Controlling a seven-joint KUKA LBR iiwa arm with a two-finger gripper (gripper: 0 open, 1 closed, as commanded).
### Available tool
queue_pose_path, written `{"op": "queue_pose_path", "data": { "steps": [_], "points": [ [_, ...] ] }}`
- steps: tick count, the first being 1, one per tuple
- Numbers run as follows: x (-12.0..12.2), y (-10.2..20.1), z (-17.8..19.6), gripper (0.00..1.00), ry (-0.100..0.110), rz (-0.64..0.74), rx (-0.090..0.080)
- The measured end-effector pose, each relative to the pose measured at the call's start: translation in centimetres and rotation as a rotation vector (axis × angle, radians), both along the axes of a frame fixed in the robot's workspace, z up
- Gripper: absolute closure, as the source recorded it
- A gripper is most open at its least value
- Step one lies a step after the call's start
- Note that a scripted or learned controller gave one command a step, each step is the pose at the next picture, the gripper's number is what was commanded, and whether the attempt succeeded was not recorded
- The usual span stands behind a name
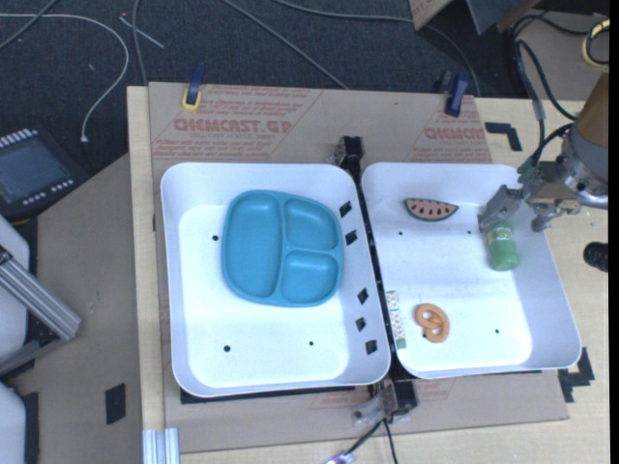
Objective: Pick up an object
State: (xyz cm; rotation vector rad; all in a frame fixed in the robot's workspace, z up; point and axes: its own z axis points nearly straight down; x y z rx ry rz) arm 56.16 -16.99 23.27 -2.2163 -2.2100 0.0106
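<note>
Fingers (497, 207): spread apart, nothing between them, poised over the arm-side part of the right bin (553, 303).

Nearest candidate: green toy piece (502, 249), just beside the fingertip on the side away from the arm, offset toward the near rim of the bin. Not between the fingers; whether touching that tip, not determinable. Long axis judged to run from the fingers toward the near rim, so roughly across the line joining the two tips. Judged requirement for the coming move: shift toward the near rim, centre over the piece, descend, close across the short dimension.

Further out, same bin:
- Toy watermelon slice (430, 209), level with the fingers, on the side away from the arm, well apart from them, long axis pointing back toward the fingers.
- Toy pretzel (432, 322), farther again, diagonally toward the near rim and the divider.

Beyond the divider: left bin (193, 341), with a blue divided plate (282, 247) lying flat, farthest from the fingers.

Count: green piece, one; watermelon slice, one; pretzel, one; plate, one; bins, two, side by side on the worktop (242, 114).
</note>
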Motion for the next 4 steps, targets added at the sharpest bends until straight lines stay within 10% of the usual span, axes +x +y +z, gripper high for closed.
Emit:
{"op": "queue_pose_path", "data": {
  "steps": [1,4],
  "points": [
    [0.3,0.0,0.6,0.0,-0.012,0.003,-0.003],
    [0.6,0.4,-15.0,0.0,-0.006,0.003,0.0]
  ]
}}
